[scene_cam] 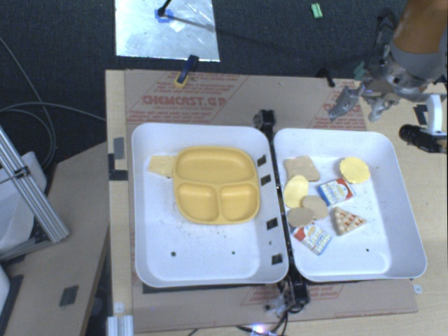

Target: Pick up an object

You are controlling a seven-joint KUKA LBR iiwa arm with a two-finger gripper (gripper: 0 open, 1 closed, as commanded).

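1. We are locating the candidate objects in the right bin (402, 208): a round yellow piece (355, 169) near the far right, a tan toast-shaped piece (302, 166) at the far left, a pale yellow oval (296, 190), two tan rounds (308, 211), a pizza-slice piece (347, 222), and two small red-and-white cartons (333, 191) (312, 238). Several of these are touching or overlapping in the middle of the cluster.
2. We are noting the left bin (150, 257), which is carrying a yellow divided tray (215, 185) with a pale yellow flat piece (162, 165) tucked under its left edge.
3. We are reading the gripper (358, 103) as hanging above the bench just beyond the far rim of the right bin, apart from every object. Its two fingers are standing spread with a clear gap, and nothing is lying between them.
4. We are judging the step in hand as the approach: no object is grasped yet.
5. We are judging that the next move calls for travel toward the near side and a descent over one piece. The round yellow piece is standing a little apart from the cluster, so it is probably offering the cleanest finger clearance.
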